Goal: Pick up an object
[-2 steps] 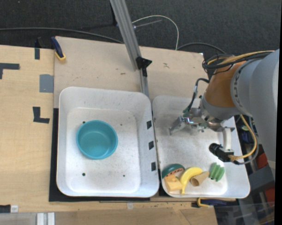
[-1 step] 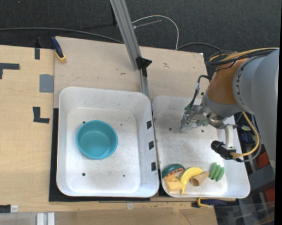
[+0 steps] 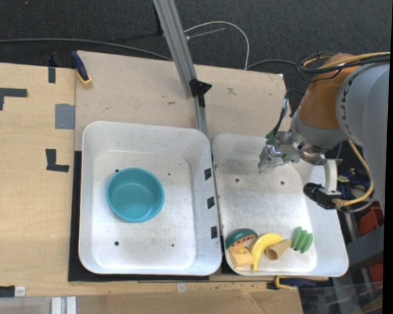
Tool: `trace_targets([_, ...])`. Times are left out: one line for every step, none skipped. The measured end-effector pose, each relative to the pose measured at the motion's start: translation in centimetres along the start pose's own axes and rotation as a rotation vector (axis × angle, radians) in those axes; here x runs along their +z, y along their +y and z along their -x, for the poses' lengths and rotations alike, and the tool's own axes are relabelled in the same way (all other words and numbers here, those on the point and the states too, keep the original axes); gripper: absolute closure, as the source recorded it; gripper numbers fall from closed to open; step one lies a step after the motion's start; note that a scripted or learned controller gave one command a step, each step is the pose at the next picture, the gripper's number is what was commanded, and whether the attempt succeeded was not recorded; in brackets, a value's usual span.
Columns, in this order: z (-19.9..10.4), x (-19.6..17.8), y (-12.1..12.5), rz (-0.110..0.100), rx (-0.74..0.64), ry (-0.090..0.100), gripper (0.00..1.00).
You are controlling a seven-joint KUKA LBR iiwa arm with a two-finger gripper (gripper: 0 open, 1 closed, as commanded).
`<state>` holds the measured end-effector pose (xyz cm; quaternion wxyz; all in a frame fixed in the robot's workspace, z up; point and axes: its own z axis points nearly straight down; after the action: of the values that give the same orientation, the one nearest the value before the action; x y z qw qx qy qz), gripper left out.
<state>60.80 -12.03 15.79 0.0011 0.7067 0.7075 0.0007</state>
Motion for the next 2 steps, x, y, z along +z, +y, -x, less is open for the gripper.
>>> trace_targets([-0.1, -4.3, 0.7, 0.0, -0.001, 0.0, 1.0])
trace_targets([-0.1, -9.2, 0.8, 0.002, 0.0, 0.0, 1.0])
